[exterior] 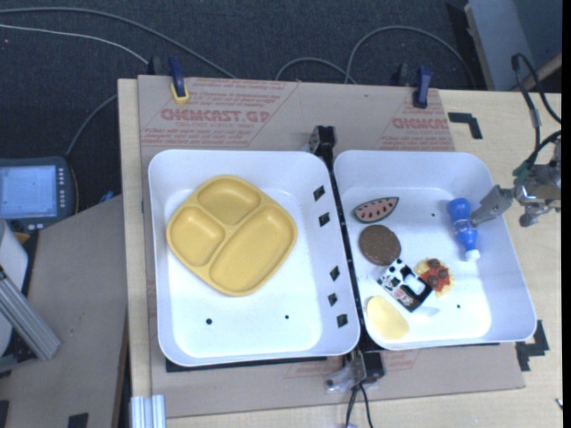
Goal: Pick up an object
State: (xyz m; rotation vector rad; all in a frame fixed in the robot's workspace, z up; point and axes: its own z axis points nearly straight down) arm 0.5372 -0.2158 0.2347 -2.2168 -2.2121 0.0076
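The gripper hangs at the right bin's right rim, just beside the blue bottle; whether it is spread or pinched I cannot tell. The bottle lies apart from the round brown piece and the clutter below it. A good grasp would centre over its body, crosswise.

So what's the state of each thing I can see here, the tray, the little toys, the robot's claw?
Yellow three-compartment plastic tray: flat in the left bin, nothing in it.
Blue plastic bottle: lying down in the right bin.
Watermelon slice toy: flat.
Round brown cookie-like disc: flat.
Pale yellow oval piece: flat, near the front wall.
Gripper: beside the bottle, holding nothing visible.
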